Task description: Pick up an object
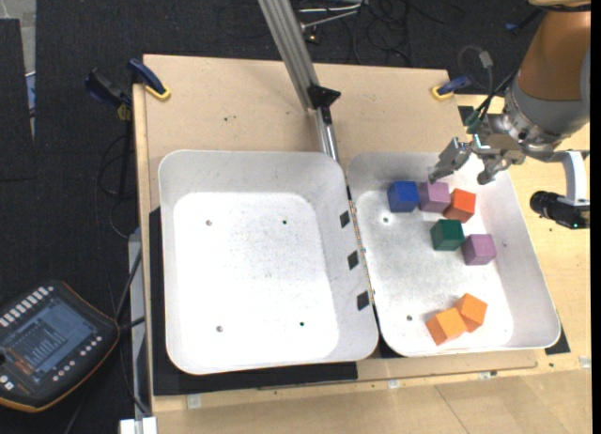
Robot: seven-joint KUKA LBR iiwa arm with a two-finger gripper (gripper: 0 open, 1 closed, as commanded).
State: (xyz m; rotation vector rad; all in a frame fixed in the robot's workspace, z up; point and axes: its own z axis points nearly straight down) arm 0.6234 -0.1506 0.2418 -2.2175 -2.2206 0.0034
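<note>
Blocks, seven of them, lay scattered in the right bin (pixel 526 263), which sat just beside the left bin (pixel 188 235) on the wooden bench (pixel 235 94). Nearest the camera, at about five o'clock in that bin, two orange blocks touched each other: one orange block (pixel 445 325) sat low and the second orange block (pixel 472 310) stood just beside it at its two o'clock. Further back, near the bin's middle, a purple block (pixel 480 248) rested close to a green block (pixel 448 234), which was at its ten o'clock. Beyond these, toward twelve o'clock in the bin, three more sat in a tight row: a blue block (pixel 403 195) on the left, a pink block (pixel 435 196) touching it, and a red-orange block (pixel 461 205) pressed against the pink one's right side. The gripper (pixel 464 165) hung just above and behind this row, at about one o'clock in the bin, its two fingers spread apart with nothing between them; one fingertip (pixel 439 174) was poised just over the pink block's far edge. The grey and orange arm (pixel 556 56) reached in from three o'clock. At the bench's far edge, a metal pole (pixel 286 33) slanted toward the seam between the bins.
</note>
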